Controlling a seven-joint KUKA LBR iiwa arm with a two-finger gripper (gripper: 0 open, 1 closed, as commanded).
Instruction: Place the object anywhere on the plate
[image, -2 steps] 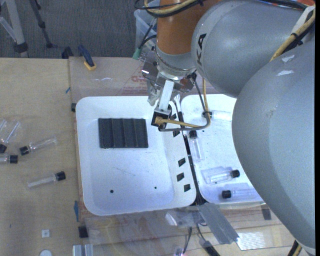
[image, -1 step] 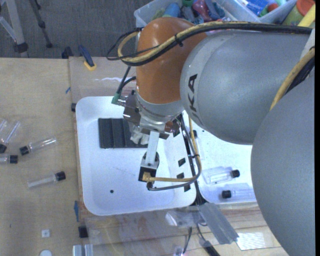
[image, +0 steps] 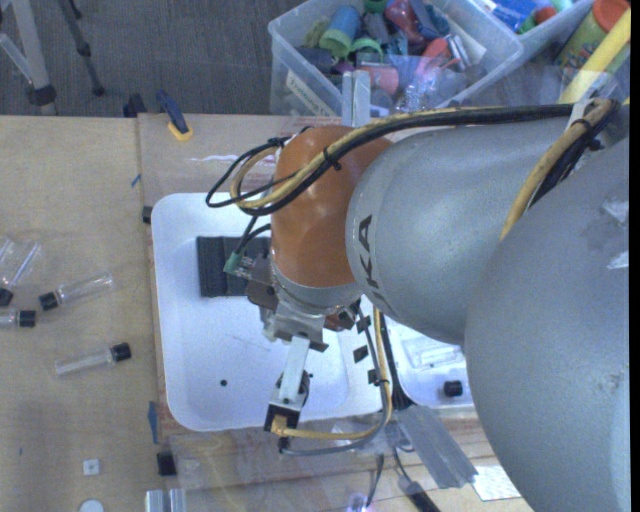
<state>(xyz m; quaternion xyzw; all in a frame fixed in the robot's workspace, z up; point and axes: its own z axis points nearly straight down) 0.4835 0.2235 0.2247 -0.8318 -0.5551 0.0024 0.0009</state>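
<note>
A flat black rectangular object (image: 215, 266) lies in the left white bin (image: 190, 400), near the bin's far left wall. My gripper (image: 262, 292) hangs under the orange wrist band, right at the black object's right end, and the wrist covers that end. The arm's grey body hides most of the right bin (image: 430, 395).
A small black speck (image: 223, 381) lies on the left bin's floor. The right bin holds a clear piece (image: 432, 353) and a black cap (image: 453, 388). Clear tubes with black caps (image: 88, 356) lie on the bench at left. A crate of coloured toys (image: 400, 50) stands behind.
</note>
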